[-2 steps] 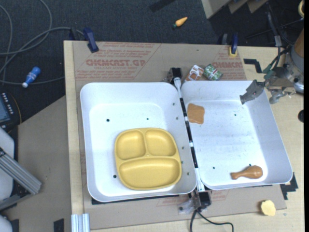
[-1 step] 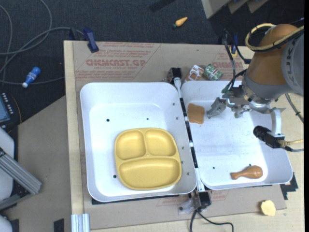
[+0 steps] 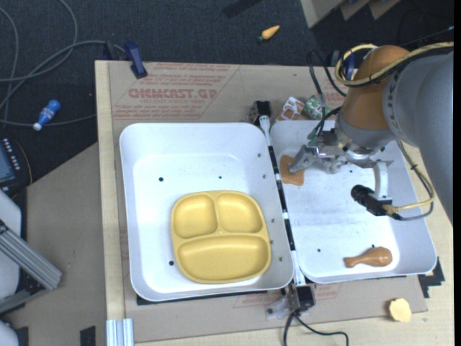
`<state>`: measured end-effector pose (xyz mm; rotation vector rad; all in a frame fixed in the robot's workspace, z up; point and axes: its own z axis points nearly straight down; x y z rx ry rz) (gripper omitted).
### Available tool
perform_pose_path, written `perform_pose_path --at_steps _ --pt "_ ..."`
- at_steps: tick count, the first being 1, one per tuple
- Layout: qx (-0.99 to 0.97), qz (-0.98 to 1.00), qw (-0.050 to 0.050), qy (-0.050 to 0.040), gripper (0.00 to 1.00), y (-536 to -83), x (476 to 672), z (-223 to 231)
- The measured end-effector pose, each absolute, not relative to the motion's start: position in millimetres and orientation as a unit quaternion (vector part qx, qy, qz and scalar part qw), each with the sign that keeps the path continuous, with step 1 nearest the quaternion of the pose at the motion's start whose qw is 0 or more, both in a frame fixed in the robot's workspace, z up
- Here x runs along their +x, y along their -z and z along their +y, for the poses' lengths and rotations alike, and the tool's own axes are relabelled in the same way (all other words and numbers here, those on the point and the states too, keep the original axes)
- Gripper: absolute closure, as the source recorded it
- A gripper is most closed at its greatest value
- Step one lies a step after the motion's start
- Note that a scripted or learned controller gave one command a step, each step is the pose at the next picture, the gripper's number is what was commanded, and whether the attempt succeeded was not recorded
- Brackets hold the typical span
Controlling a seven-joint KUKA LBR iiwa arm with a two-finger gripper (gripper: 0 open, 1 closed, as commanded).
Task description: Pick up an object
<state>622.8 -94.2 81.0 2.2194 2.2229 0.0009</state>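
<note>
Starting at the left, you see the left bin (image 3: 137,150), a shallow white plastic tray with rounded corners, holding a yellow divided plate (image 3: 220,236) that lies flat on its floor toward the near side; the plate looks smooth and moulded, with three shallow compartments and soft edges, so its low rim likely gives two fingers little to catch. Moving right past the seam where the bins meet, the right bin (image 3: 324,215) holds a small flat orange-brown piece (image 3: 289,170) against its left wall, and the gripper (image 3: 315,155) sits low just beside it, reaching from the grey arm with its orange band on the right. You cannot tell whether the fingers are apart or together, since the wrist hides them, and nothing is visibly held. The nearness suggests this flat piece is the pick target; its thin shape tucked by the wall could make the grasp awkward. Toward the bin's near right corner lies a brown drumstick-shaped toy (image 3: 369,258), rounded and glossy, well apart from the gripper.
</note>
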Motion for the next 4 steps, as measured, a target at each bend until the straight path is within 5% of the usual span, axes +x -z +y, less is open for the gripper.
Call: perform_pose_path --at_steps 1,2,3,4 --pt "0.707 0.707 0.002 -0.0021 1.00 -96 623.8 -95" --pt "0.708 0.706 -0.003 0.0018 1.00 -106 558.8 -119" --pt "0.707 0.707 -0.001 0.0002 0.00 -106 561.9 -118" --pt "0.706 0.708 0.002 -0.0007 0.00 -84 620.6 -118"
